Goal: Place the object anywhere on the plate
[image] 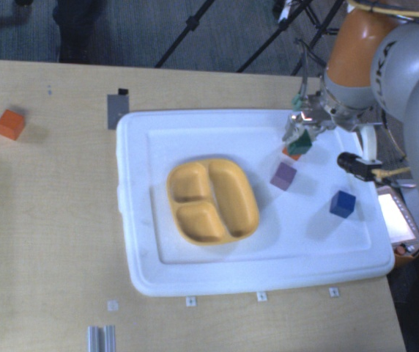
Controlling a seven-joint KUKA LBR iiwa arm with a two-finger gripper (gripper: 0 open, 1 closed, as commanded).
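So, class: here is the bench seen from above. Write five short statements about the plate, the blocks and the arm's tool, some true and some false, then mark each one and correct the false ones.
1. The yellow plate has three compartments. True.
2. The purple block lies on the plate. False: it sits on the white bin floor, to the plate's right.
3. The orange block lies outside the bin, on the bench at far left. True.
4. The blue block is the block nearest the tool. False: a green and red object sits right at the tool.
5. A block already rests in a plate compartment. False: all three hold nothing.
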